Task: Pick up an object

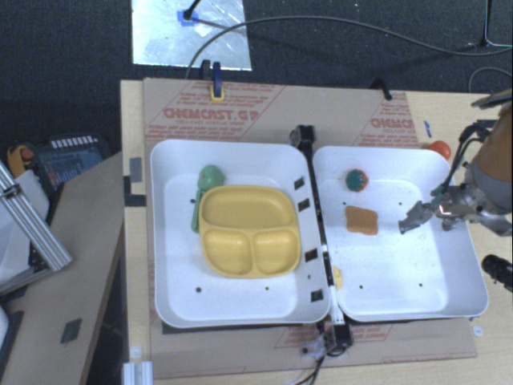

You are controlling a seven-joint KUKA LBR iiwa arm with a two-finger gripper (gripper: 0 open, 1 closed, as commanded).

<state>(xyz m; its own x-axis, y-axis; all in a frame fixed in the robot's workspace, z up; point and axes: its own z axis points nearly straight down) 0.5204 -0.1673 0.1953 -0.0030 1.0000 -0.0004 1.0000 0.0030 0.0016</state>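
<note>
In the right bin (pixel 449 295) lie an orange-brown flat block (pixel 361 220) and, behind it, a small teal and red ball (pixel 356 180). My gripper (pixel 430 217) hangs over the right bin's right half, to the right of the block and apart from it. Its two fingers (pixel 412 218) are spread open and there is nothing between them. The left bin (pixel 172 295) holds a yellow divided plate (pixel 248 231), with a green spoon (pixel 204 187) lying along the plate's far left edge.
A black divider (pixel 314 223) runs between the two bins, and a small yellow piece (pixel 337 277) sits next to it at the right bin's near left. The near half of the right bin is bare white floor. Cables and a foil sheet (pixel 190 21) lie behind the bench.
</note>
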